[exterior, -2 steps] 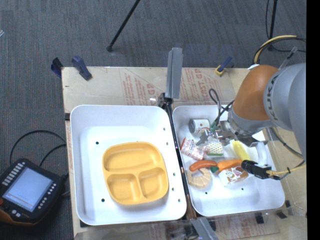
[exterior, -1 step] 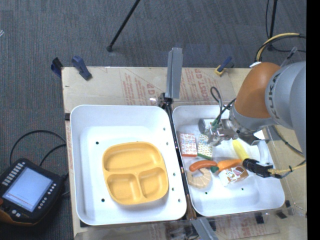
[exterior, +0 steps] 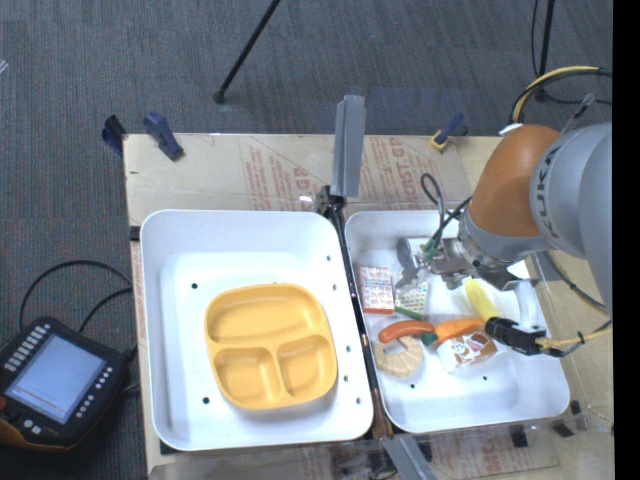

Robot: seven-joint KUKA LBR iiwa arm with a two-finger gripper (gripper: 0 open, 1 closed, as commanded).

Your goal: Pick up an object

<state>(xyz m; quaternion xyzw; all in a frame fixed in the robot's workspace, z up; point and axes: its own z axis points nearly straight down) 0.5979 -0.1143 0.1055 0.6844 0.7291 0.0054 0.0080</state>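
arm [exterior: 545, 193]: reaching in from right | jaws: pointing down

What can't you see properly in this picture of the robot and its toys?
- Gripper: too small and blurred in the camera view to tell how its fingers stand or whether they touch the checked item.
- Right bin: its far right part is hidden under the arm.
- Yellow item: partly covered by the arm's wrist.
- Small box: print too small to read.

Glossy yellow plastic tray [exterior: 270, 345]
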